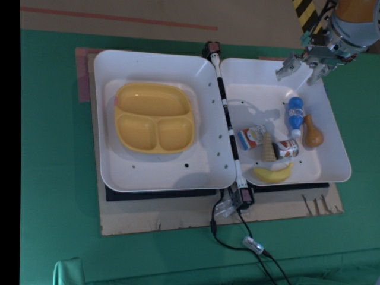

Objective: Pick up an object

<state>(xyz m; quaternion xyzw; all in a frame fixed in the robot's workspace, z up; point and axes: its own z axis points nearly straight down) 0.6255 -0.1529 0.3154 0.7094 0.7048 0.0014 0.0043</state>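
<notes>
End effector (303, 71): fingers spread, holding nothing, above right bin's (332, 136) far rim.
Bottle (294, 116): smooth blue cylinder.
Banana (273, 173): curved, near front wall.

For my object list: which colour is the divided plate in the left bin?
Yellow; the three-compartment plastic plate shows best in the camera view.

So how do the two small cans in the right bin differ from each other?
The left can has a white body with a blue end and red label; the right can is mostly red with white. The left can lies higher in the bin, left of the ice cream cone; the right can lies right of it. Both lie on their sides.
</notes>
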